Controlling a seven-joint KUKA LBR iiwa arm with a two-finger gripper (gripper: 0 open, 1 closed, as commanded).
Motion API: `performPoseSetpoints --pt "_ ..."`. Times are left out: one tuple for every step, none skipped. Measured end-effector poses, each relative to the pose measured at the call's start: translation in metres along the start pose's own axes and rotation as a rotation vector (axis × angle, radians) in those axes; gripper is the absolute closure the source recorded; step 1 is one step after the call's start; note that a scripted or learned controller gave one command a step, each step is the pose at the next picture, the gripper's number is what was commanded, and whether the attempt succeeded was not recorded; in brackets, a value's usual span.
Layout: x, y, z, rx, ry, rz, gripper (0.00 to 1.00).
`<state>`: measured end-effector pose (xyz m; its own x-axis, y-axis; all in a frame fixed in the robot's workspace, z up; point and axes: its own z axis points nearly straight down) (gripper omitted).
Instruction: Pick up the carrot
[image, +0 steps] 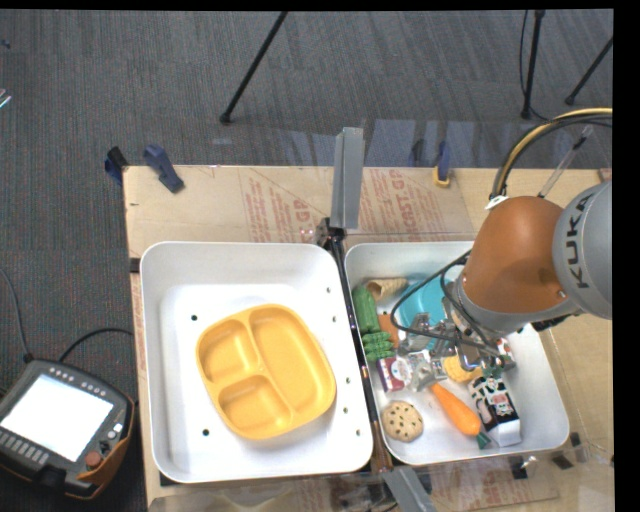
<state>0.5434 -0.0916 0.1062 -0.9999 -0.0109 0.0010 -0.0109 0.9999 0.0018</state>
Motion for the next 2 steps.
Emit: performPoseSetpoints --pt "0.046 0.046 -0.082 0.001 -0.003 -0.219 1.0" --pt "0.053 0.01 -0.001 -0.001 0.0 -0.395 1.0"
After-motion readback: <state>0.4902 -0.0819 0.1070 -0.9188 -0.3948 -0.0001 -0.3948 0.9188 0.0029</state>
